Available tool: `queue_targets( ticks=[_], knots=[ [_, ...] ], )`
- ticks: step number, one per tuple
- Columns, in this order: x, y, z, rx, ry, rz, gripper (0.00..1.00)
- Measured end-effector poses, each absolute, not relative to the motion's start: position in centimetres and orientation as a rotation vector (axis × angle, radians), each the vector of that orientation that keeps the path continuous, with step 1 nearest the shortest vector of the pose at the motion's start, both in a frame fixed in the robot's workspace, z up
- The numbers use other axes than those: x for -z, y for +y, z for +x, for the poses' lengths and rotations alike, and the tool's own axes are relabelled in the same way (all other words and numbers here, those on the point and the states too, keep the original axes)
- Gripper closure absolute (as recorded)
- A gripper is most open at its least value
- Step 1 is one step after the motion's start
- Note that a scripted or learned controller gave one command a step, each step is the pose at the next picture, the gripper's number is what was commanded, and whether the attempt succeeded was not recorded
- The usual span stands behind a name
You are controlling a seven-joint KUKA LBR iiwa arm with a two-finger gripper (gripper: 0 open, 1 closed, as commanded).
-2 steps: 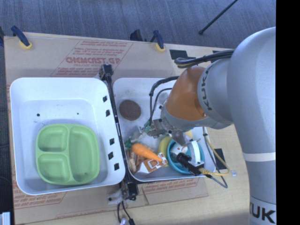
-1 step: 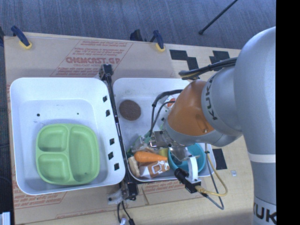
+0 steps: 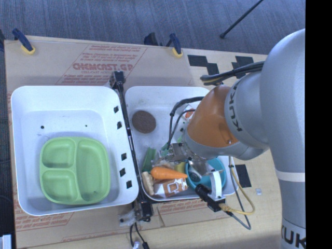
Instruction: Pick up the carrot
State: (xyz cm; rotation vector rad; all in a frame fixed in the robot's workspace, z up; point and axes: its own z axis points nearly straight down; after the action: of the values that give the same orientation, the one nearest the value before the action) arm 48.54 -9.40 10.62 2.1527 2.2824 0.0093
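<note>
The carrot [image 3: 167, 173] is a stubby orange thing lying sideways near the front wall of the right bin [image 3: 155, 93], wedged among packets and a teal cup [image 3: 210, 174], and the gripper [image 3: 179, 152] sits buried under the arm's wrist so can't tell about its jaws.

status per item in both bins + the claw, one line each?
carrot: lying flat in the right bin, on top of other items, not lifted
green plate: flat in the left bin, nothing on it
brown disc: flat on the right bin's floor, apart from the pile
blue cup: tipped on its side, in the right bin
claw: low over the pile, just above the carrot
</note>
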Motion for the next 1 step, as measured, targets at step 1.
queue_targets(
  ticks=[1],
  knots=[
    [-9.61, -9.31, 48.11, -0.008, 2.138, 2.298, 1.0]
  ],
)
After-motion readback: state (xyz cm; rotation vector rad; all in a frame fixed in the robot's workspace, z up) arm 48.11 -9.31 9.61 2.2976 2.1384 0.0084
